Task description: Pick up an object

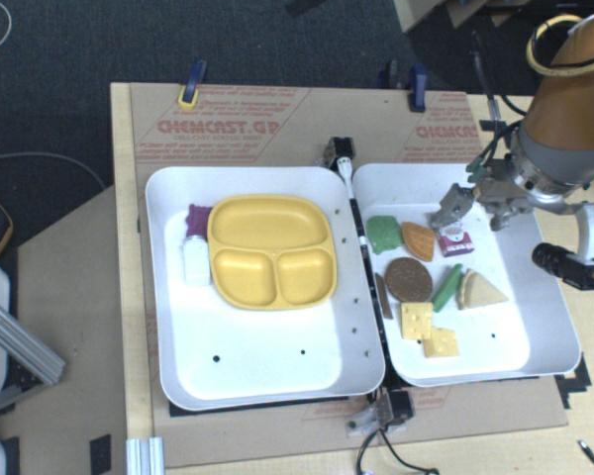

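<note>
Because your gripper (453, 228), fingers spread open, hangs over crowded toy food in the right bin (549, 295), you risk nudging neighbours.

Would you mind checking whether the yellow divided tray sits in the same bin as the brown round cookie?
No, the yellow divided tray lies in the left bin, while the brown round cookie lies in the right bin.
</note>
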{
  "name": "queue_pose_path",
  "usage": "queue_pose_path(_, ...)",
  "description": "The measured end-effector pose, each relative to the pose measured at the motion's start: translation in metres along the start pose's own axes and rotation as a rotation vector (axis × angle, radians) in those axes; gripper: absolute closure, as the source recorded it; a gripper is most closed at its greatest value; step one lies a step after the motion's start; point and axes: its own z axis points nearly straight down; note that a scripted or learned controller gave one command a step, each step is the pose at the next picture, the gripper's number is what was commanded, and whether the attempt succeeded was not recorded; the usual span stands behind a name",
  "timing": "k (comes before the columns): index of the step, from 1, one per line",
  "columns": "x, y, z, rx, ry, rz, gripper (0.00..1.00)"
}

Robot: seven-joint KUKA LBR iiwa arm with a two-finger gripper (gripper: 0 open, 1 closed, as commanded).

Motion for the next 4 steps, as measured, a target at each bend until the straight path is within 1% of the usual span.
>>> queue_pose_path(1, 0.000, 0.003, -0.007, -0.014, -0.002, -0.002, 0.00)
queue_pose_path(2, -0.009, 0.001, 0.040, -0.008, -0.001, -0.002, 0.00)
queue_pose_path(3, -0.005, 0.003, 0.104, -0.007, 0.000, -0.002, 0.00)
queue_pose_path(4, -0.005, 0.005, 0.135, -0.015, 0.000, -0.002, 0.00)
